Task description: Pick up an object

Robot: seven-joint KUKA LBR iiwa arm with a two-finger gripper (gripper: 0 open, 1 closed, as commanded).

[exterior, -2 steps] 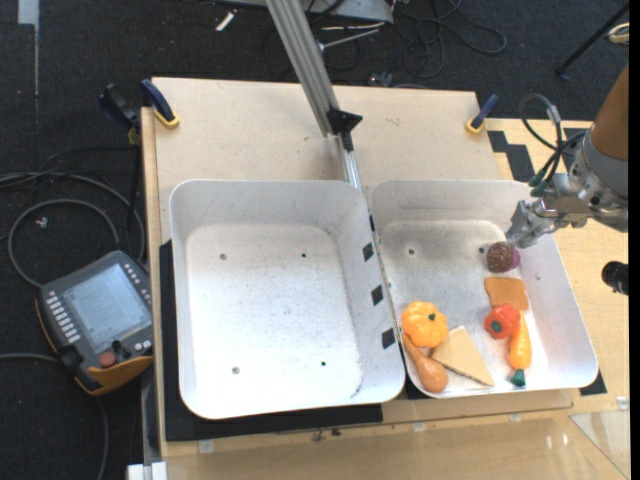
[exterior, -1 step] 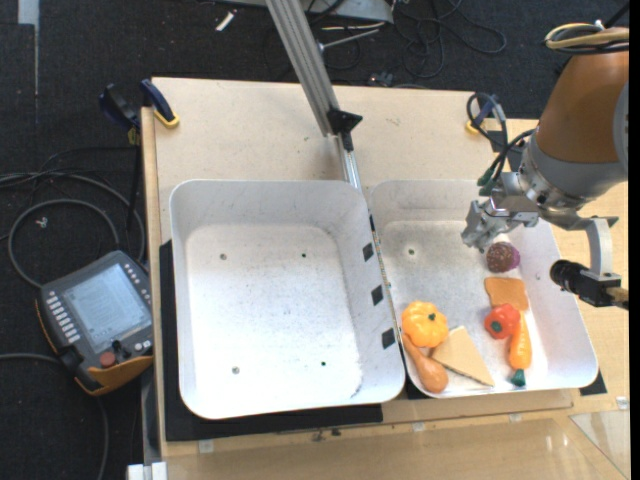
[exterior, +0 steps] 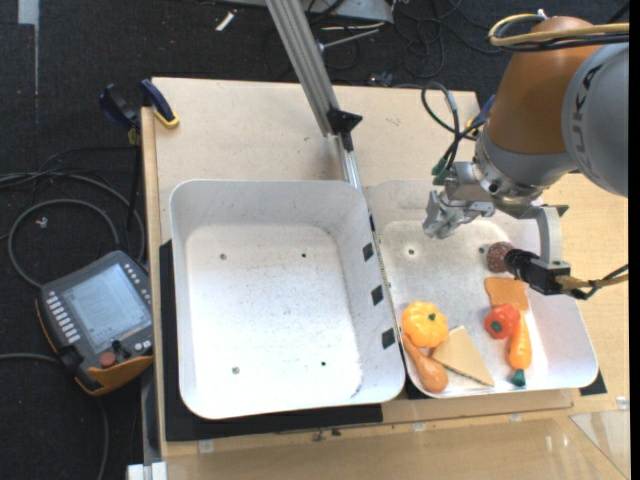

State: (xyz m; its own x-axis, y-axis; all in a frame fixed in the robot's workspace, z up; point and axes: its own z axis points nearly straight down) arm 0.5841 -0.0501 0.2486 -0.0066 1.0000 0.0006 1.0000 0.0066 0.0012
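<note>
My gripper (exterior: 443, 223) hangs over the back left part of the right bin (exterior: 570, 373), with bare white floor under it. Toys lie toward the bin's front. A yellow pepper (exterior: 425, 324) sits beside a beige wedge (exterior: 462, 356) and an orange sausage-like piece (exterior: 429, 369). Further right are a red pepper (exterior: 502, 321), a carrot (exterior: 519, 348) and an orange slab (exterior: 507, 292). A dark red ball (exterior: 497, 256) rests near the right wall, just right of the gripper. I see nothing held in the gripper.
The left bin (exterior: 190, 268) adjoins the right one along a shared raised rim (exterior: 378, 278). A slanted aluminium bar (exterior: 305, 58) ends at the bins' back junction. A teach pendant (exterior: 98, 313) lies off the bench to the left.
</note>
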